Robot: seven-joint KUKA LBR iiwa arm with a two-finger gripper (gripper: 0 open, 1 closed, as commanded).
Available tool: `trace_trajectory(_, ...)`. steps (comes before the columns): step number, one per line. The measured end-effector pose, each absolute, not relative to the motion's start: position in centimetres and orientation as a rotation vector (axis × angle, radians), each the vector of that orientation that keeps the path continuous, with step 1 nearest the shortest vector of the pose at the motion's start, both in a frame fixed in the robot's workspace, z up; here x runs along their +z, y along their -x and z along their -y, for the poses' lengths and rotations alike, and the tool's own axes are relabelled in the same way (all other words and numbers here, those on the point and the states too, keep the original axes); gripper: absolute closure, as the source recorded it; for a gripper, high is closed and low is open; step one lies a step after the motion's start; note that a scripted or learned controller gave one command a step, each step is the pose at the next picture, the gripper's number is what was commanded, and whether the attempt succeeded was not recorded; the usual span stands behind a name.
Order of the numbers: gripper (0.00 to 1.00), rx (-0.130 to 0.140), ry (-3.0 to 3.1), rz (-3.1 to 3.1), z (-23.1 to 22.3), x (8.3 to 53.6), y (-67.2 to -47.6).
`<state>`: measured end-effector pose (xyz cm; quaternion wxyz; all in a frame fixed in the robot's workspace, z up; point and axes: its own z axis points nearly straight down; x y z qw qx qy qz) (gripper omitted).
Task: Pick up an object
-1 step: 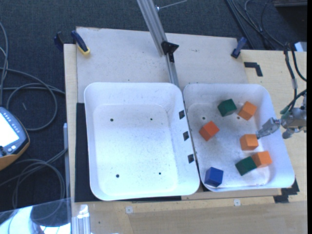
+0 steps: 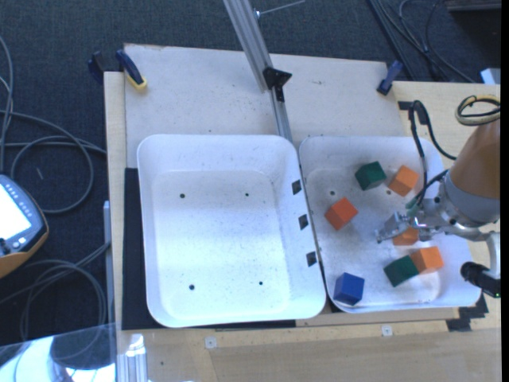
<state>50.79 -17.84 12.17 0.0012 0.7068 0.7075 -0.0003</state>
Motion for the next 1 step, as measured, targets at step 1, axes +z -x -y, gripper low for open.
trace_trajectory(1, 0.0, 0.01, -2.202, -2.207, 18.28, 10.66, -56.88)
